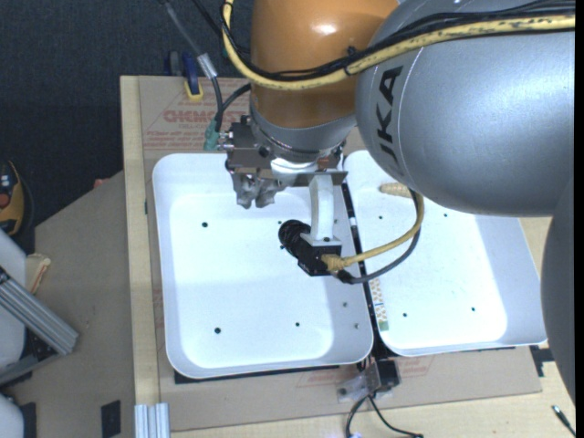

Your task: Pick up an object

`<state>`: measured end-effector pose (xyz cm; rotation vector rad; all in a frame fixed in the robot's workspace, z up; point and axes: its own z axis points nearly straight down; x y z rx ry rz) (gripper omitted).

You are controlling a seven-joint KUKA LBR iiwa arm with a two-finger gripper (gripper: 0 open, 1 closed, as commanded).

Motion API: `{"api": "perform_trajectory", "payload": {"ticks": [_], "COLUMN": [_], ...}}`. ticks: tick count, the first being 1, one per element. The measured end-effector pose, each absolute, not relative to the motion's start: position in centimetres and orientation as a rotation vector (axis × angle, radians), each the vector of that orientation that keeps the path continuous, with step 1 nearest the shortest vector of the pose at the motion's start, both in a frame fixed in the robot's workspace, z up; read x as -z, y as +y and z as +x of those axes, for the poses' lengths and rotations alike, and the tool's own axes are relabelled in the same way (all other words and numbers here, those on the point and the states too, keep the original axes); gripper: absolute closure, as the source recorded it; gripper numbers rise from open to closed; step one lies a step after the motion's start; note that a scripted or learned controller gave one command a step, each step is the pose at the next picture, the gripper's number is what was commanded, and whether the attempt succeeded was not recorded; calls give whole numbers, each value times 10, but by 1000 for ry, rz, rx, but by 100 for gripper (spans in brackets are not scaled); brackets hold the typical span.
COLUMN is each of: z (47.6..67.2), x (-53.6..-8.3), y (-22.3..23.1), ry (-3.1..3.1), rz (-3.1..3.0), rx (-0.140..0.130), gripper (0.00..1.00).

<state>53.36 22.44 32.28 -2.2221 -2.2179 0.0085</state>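
The jaws of the gripper (257, 196) point down over the far part of the left bin (182, 272), close above its white floor. From this slanted view I cannot tell how far apart they stand, because the grey metal tip reads as a single cluster. Nothing can be seen held between them, and whether the tip touches the bin floor cannot be judged.

Just to the right of the gripper, a white bracket (322, 210) hangs from the wrist. A black fitting (302, 245) sits at its lower end, and a yellow cable (401, 241) loops out of that over the seam between the bins. Above, the orange band (306, 35) and the grey arm (474, 99) cover the upper right of the view.

One small tan object (393, 190) lies in the right bin (456, 308), near that bin's far left corner. It is right at the edge of the arm and may be partly hidden by it. It sits to the right of the jaws, across the divide between the bins and well apart from them.

There are two bins, side by side and touching along their inner rims. Each floor carries a few small dark dots. Both bins rest on a brown board (146, 153).
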Motion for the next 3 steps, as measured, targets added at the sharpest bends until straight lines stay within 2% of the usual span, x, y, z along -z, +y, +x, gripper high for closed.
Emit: {"api": "perform_trajectory", "payload": {"ticks": [1,2,3], "z": [483,512,479], "x": [-382,-298,-450], "y": [204,225,225], "ry": [-2222,-2219,-2229], "rz": [-2221,-2220,-2220], "rx": [4,-11,26], "gripper": [100,100,100]}}
